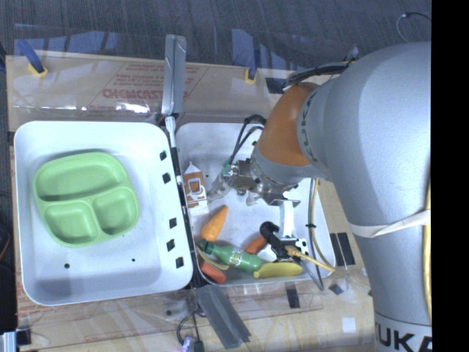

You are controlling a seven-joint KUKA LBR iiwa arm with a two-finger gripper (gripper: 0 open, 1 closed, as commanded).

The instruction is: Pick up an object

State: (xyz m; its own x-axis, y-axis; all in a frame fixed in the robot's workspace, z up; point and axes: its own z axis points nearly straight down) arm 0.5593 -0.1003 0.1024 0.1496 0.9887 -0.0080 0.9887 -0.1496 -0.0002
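Observation:
My gripper [239, 179] hangs low in the right bin [209, 139], under the orange band of the arm, in the bin's middle. A small white and orange carton [193, 188] stands just left of it against the bin's left wall. An orange carrot [215, 224] lies a little below and left of the gripper, apart from it. Along the front wall lie a green bottle [231, 256], a yellow banana [278, 270], a red piece [212, 273] and a small orange piece [256, 243]. I see nothing held in the gripper.
The left bin [146, 270] holds a green divided plate [86, 196] in its left half. The big grey arm covers the right side of the right bin. A divider with black tabs [173, 211] runs between the two bins.

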